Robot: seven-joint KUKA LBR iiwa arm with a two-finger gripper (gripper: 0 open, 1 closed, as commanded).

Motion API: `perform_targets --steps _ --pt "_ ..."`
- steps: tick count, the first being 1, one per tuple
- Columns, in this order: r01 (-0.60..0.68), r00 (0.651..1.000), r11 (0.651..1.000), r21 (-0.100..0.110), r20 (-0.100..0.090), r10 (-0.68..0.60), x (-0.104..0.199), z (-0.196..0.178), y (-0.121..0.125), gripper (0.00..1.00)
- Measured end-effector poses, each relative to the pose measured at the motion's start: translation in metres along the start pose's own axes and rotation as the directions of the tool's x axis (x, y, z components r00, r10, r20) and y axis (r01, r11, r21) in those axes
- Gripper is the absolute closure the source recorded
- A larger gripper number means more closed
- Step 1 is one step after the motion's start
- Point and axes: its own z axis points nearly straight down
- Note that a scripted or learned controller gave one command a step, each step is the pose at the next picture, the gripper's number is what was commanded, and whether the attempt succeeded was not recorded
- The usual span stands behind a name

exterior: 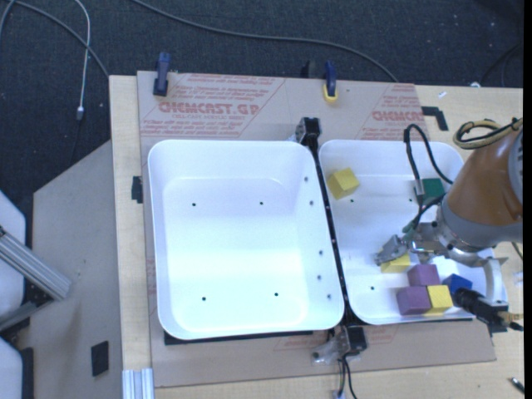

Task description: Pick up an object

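Step in hand: reach and descent; judged from the arm's low pose over the right bin [366, 152], a grasp looks about to be tried, not made.
Near cluster: at the right bin's near edge a purple block [411, 300] touches a small yellow block [439, 298]; a second purple block [425, 274] lies just behind, a blue block [458, 283] beside it.
Gripper: the gripper [396, 253] hangs low over a flat yellow piece [398, 264], apparently touching or just above it; how far its fingers stand apart cannot be told, and nothing is seen held.
Arm: the grey arm [490, 191] with orange band enters from the right.
Next move: likely a close on the yellow piece and a straight lift, clear of the crowded purple blocks.
Farther objects: a yellow cube [342, 183] lies alone near the divider; a green block [431, 189] sits beside the arm.
Left bin [162, 248]: white, shallow.
Surface: wooden bench [125, 223], printed board [224, 102] at the far edge with blue clamps [162, 71].
Room: dark carpet [50, 73], a loose white cable [79, 23].
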Motion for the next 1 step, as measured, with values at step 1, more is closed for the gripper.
perform_targets --steps 1 --pt "0.0 1.0 1.0 0.0 0.0 0.0 -0.0112 -0.0001 0.0041 0.0"
